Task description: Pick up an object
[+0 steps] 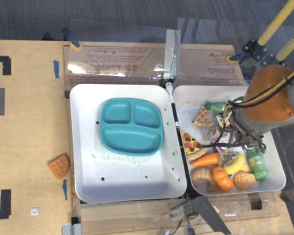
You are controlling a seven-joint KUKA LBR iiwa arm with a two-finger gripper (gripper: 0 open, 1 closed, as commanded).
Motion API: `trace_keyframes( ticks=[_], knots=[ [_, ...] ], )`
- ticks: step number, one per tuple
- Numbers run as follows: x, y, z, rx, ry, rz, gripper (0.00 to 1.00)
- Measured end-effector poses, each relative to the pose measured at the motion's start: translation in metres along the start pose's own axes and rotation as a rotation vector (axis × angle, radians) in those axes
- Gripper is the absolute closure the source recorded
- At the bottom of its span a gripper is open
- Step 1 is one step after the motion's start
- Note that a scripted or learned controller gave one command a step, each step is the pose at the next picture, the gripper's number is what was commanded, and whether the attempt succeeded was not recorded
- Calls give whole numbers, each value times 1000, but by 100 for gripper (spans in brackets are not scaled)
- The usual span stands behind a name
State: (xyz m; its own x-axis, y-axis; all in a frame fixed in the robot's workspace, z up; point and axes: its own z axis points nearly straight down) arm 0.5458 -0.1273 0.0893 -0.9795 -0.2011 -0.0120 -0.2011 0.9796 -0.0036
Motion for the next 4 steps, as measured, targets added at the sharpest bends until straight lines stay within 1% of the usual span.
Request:
trace_keyframes(
  ticks=[1, 2, 3, 4],
  knots=[
    [29, -24, 0, 0, -2, 51, 0],
    [-10, -10, 0, 2, -2, 159, 0],
    [-62, -32, 2, 0, -1, 270, 0],
    [-7, 6, 0, 0, 0, 341, 0]
  ],
)
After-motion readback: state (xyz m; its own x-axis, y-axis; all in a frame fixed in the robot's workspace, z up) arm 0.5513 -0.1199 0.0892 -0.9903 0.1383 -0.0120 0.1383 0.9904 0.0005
